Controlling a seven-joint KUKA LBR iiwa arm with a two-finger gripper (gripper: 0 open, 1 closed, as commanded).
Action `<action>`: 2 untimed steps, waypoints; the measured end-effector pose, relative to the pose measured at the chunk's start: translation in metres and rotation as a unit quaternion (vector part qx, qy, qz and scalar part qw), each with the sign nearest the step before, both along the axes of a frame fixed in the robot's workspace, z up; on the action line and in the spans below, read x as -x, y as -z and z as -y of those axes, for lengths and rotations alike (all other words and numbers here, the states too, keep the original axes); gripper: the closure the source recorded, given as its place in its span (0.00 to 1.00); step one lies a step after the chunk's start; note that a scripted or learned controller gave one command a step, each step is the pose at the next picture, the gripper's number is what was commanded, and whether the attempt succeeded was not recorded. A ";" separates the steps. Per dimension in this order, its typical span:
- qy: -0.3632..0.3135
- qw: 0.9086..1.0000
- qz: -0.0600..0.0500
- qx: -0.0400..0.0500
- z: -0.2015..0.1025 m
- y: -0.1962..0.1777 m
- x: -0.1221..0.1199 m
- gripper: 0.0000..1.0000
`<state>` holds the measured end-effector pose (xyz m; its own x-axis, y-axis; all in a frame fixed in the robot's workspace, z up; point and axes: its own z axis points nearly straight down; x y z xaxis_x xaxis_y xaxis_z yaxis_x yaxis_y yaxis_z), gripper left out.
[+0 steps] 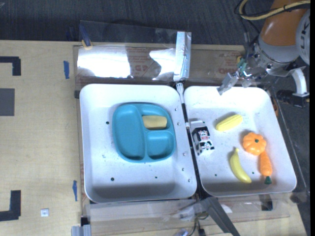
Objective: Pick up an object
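Approach step: the claw (229,84), grip state unreadable, hovers at the right bin's (283,181) twelve o'clock; next, descend onto the corn (229,122).

Scene bright, evenly lit from above. Strong glare on clear plastic sheet (133,58) well left of gripper (231,82), washing out detail there. 2 white bins (98,181) near overexposed, rims soft. Short soft shadows under corn (229,122), pumpkin (254,144) and banana (239,167), all below gripper. Blue tray (133,132) casts thin shadow. Overall focus mildly soft; gripper slightly blurred, its tips hard to resolve. Dark floor (123,4) beyond bench grainy. Slight keystone slant from camera angle.
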<state>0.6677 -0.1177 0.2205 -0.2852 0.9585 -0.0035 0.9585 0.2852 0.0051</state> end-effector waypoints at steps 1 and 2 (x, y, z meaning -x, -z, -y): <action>-0.014 1.000 0.002 0.001 0.076 0.104 0.040 0.00; -0.055 0.998 -0.002 0.000 0.088 0.134 0.116 0.00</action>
